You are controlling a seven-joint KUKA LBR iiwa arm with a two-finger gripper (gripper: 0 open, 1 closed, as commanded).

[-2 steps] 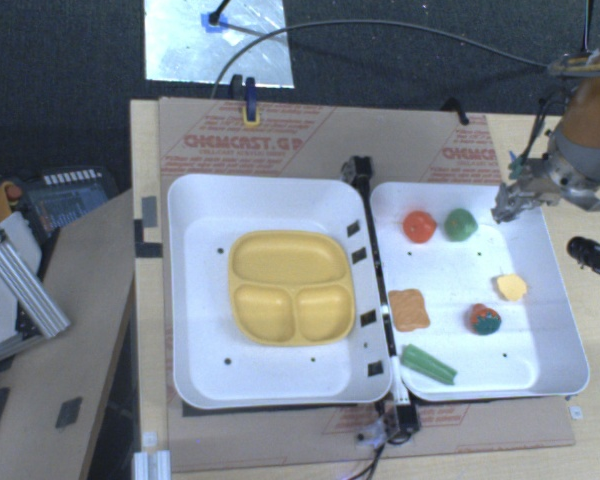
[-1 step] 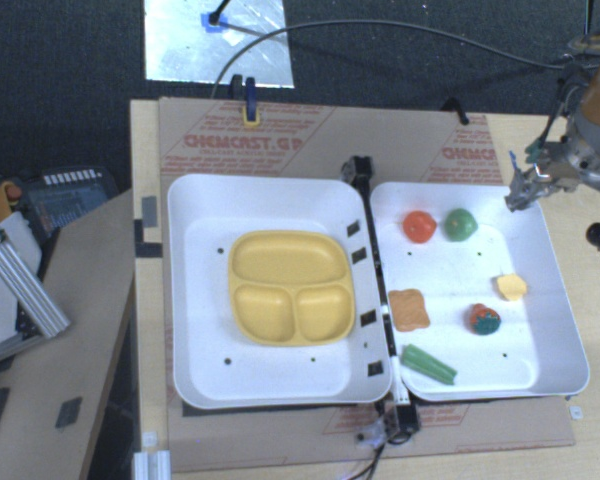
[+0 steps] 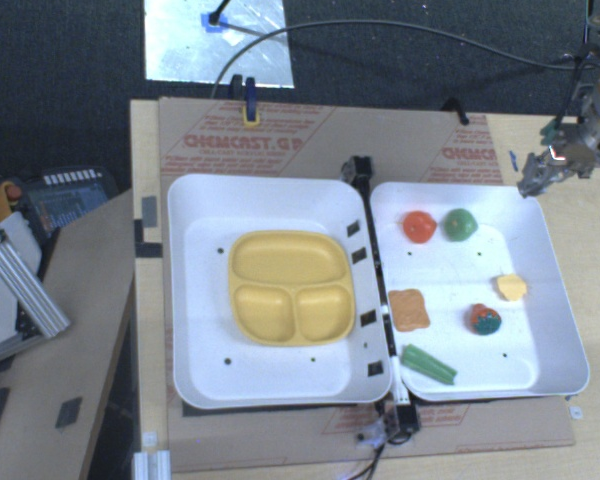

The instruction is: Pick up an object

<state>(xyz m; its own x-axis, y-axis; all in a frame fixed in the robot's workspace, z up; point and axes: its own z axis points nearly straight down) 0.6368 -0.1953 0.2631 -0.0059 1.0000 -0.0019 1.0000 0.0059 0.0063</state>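
On the left of the counter [image 3: 150, 268], the left bin [image 3: 195, 298] carries a yellow divided plate [image 3: 285, 286] near its middle. Right of the seam, the right bin [image 3: 560, 318] holds six small things, any of which could be the one to pick. An orange-brown flat piece [image 3: 409, 309] lies by the bin's left edge, with a green stick [image 3: 428, 364] toward the near left corner. A red ball [image 3: 419, 226] and a green ball [image 3: 460, 223] sit just beside each other near the far edge. A red and teal lump [image 3: 484, 319] lies right of the middle, and a yellow chunk [image 3: 512, 287] sits close to the right edge.

The tool [image 3: 540, 176] hangs past the bin's far right corner, gripping nothing; whether its tips are spread or pressed together I cannot tell.

The two balls look risky: a close on either could nudge its neighbour or let it roll free. The flat piece may be too low to catch, and the yellow chunk's nearness to the wall could block one tip.
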